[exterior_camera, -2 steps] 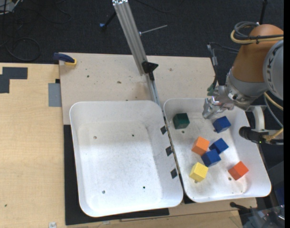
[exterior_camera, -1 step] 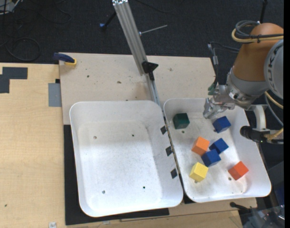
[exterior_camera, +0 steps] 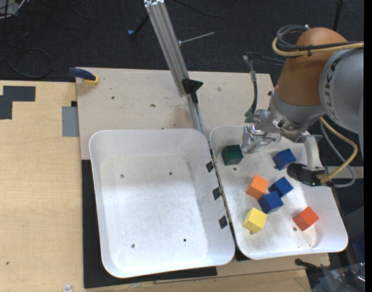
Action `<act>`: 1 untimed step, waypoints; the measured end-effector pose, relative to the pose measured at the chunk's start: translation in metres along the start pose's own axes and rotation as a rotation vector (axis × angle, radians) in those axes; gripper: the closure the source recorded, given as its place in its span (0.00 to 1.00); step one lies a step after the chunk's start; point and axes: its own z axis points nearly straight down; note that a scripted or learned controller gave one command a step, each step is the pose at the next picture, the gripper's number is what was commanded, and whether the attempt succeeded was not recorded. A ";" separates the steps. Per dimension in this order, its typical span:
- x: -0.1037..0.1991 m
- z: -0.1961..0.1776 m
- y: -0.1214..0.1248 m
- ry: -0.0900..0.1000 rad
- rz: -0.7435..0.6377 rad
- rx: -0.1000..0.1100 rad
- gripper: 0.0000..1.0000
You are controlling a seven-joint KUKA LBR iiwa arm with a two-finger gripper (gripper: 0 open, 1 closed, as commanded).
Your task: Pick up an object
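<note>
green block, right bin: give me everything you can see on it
The green block is a small dark green cube, matte, looks like painted wood or foam. It sits flat on the floor of the right bin, in its far left corner near the wall shared with the other bin. It stands apart from the other cubes, the nearest being the orange cube. The gripper hangs just to its right and slightly behind; whether they touch cannot be told.

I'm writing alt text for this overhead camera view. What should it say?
A grey and orange robot arm lowers its pincer beside a green block in the right white bin, which also holds blue, orange, yellow and red blocks. Another white bin sits left.
</note>
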 end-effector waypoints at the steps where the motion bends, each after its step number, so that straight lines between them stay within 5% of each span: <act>1: 0.048 0.008 -0.013 -0.001 0.001 0.002 1.00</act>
